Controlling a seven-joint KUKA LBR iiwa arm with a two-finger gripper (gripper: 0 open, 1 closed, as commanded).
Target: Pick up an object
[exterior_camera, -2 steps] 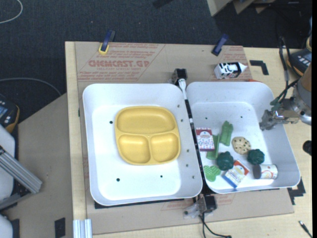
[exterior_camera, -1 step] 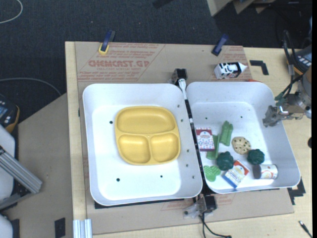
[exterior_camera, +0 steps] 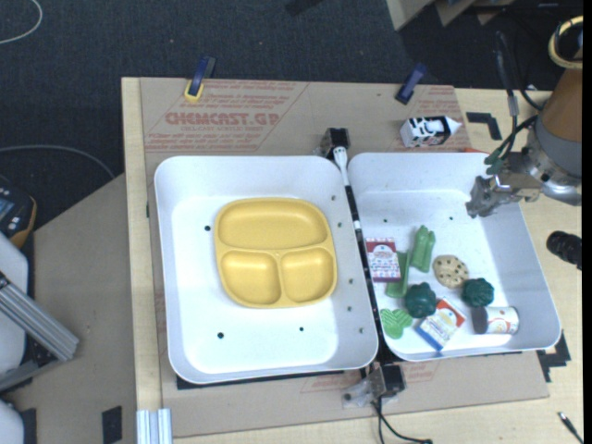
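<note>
The counter (exterior_camera: 277, 109) carries two white bins. The left bin (exterior_camera: 185, 248) holds a yellow divided tray (exterior_camera: 275, 250). The right bin (exterior_camera: 527, 248) holds a cluster of small toy foods toward its near side: a red card box (exterior_camera: 383, 257), a green bottle (exterior_camera: 423, 248), a cookie (exterior_camera: 450, 268), broccoli (exterior_camera: 477, 292). These look light and stiff; the cookie, lying apart, seems easiest to pinch across its width. The tool (exterior_camera: 483, 199) hangs over the bin's far right; whether it is apart or together I cannot tell. Bare floor beneath it gives room; the walls crowd the near pieces.
</note>
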